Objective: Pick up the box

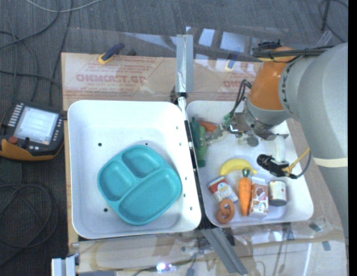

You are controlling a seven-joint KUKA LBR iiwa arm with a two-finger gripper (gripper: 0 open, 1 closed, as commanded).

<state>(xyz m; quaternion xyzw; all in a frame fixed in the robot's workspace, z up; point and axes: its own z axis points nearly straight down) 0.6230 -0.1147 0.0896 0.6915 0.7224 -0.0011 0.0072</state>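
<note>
Two small cartons lie at the front of the right bin (299, 211). One is a red and white box (219, 187) left of a carrot (245, 195). The other is a white box with red print (259, 199) on the carrot's right. My gripper (234, 125) hangs over the back of that bin, below the orange wrist band (268, 92). It is well behind both boxes and touches neither. Nothing shows in its grasp.
The right bin also holds a banana (237, 167), a small can (277, 192), a brown pretzel-like ring (226, 211), a green item (199, 144) along the left wall and an orange-red item (208, 126). A teal divided plate (139, 184) lies in the left bin (86, 125).
</note>
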